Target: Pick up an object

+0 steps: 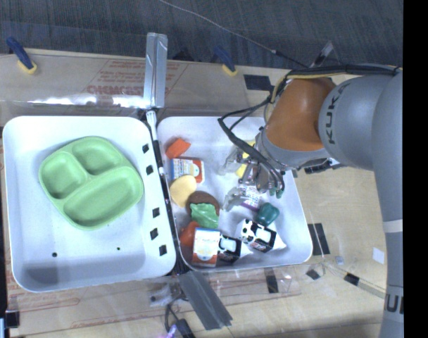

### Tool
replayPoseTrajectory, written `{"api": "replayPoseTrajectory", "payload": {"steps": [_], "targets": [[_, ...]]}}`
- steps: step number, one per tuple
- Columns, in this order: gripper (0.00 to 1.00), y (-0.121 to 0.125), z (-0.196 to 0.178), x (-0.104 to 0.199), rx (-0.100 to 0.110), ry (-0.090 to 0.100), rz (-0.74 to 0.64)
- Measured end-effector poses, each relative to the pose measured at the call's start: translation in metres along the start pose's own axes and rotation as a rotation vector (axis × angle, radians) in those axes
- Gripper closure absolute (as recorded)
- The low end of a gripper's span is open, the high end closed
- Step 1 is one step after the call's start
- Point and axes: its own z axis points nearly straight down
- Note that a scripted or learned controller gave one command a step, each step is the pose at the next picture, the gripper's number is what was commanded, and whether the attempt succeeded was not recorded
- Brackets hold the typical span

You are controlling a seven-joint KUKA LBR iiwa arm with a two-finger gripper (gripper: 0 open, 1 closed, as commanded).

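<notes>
**Gripper low over a crowded right bin, grasp target unclear**

Risk: the right bin [291,220] holds about 9 items packed close, several touching. Just below the gripper [255,182] sit a teal object [268,213] and a black-and-white patterned piece [256,235]; to the jaws' left lie a yellow round item [184,189], a brown disc with a green piece on it [203,206], an orange-labelled pouch [186,167] and a small orange block [177,147]. In my judgement a descent here could land the fingers on 2 things at once, or push 1 aside into its neighbour, so that the closing jaws catch an edge only and the thing slips on the lift. A clear, glinting wrapper-like item [236,162] beside the jaws is hard to read and may crumple or slide. The bin's far wall is near the wrist, so a sideways correction has little room.

Jaw state: cannot tell. The wrist and cabling hide the tips, and nothing is visibly between them, so no hold is recorded.

Pose: the arm [362,118] enters from the right, orange band [295,115] above the wrist, tool pointing down into the bin's upper middle. The green divided plate [91,182] lies in the left bin [17,210], well apart from the jaws
</notes>
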Motion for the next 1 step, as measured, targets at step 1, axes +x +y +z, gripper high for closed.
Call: {"api": "replayPoseTrajectory", "payload": {"steps": [1], "targets": [[0.00,-0.0157,-0.0008,-0.0500,0.002,-0.001,-0.069]]}}
